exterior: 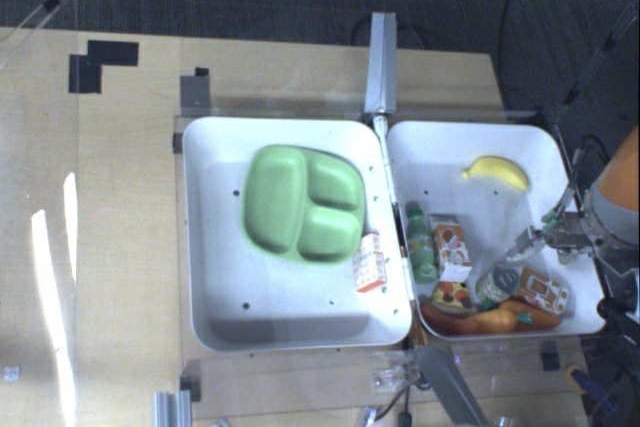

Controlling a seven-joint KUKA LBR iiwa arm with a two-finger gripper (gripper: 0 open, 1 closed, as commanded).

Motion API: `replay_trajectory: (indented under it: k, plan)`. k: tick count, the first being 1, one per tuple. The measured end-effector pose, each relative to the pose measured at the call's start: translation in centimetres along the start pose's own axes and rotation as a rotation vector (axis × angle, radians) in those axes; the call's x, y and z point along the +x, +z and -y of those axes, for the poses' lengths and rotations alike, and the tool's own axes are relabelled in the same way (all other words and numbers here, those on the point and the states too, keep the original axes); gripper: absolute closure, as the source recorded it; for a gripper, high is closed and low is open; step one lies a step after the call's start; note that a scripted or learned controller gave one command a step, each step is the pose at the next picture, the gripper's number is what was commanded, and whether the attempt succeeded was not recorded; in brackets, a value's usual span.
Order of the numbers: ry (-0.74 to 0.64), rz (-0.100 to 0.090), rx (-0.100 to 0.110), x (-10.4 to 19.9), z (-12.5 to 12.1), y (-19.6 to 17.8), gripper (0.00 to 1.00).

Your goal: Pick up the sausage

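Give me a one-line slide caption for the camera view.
End effector poised over the right bin near the sausage; green tray in the left bin.

Grey arm point(612, 215) with orange band, thin metallic gripper point(545, 240), dark cabling beneath

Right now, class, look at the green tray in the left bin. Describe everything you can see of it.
The green tray is a pale green, smooth, plastic-looking piece with rounded corners, moulded into three sections: one long section on its left and two smaller ones on its right. It lies flat, turned slightly askew, in the middle of the left bin, on that bin's white floor. A small red and white carton lies at its lower right corner, very close to it or just touching.
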State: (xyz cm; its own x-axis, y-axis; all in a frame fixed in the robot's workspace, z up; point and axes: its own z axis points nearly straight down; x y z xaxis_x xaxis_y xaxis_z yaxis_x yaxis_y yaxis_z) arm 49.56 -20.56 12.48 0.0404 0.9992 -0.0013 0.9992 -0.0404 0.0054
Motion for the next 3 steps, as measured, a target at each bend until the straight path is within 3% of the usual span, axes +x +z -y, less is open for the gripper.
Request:
replay_trajectory:
  k: [1, 2, 3]
  plan:
    - [0.155, 0.003, -0.010, 6.7, 0.8, 3.5, 0.00]
    - [0.175, 0.002, -0.008, 1.3, 0.6, 3.6, 0.00]
    - [0.166, 0.000, -0.013, 1.5, 0.3, 2.4, 1.00]
